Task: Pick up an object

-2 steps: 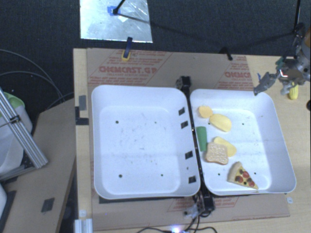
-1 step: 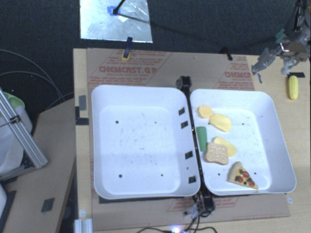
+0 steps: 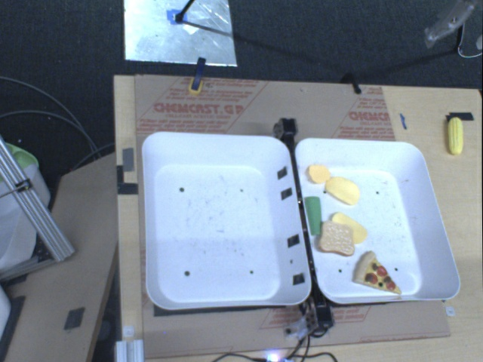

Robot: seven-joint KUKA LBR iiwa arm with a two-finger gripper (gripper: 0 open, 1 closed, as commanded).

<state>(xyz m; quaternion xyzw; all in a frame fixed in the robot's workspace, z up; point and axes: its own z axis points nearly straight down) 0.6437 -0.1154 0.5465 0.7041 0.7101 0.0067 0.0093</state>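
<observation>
— Where is the claw (image 3: 453,19)?
— It looks to be the grey blur high up, off the bench. Whether it is spread or pressed together cannot be told.
— And the food?
— All of it lies below and left of the claw, in the right bin (image 3: 423,202). The chip (image 3: 343,190) is nearest the claw. The bread (image 3: 336,238) and the pizza (image 3: 375,271) lie farther down. The green stick (image 3: 312,214) has its long axis along the bin wall.

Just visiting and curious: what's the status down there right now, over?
Toys all lying in right bin: pizza slice, bread slice, green stick, yellow pieces. None lifted yet. Nothing covering them. Over.
</observation>
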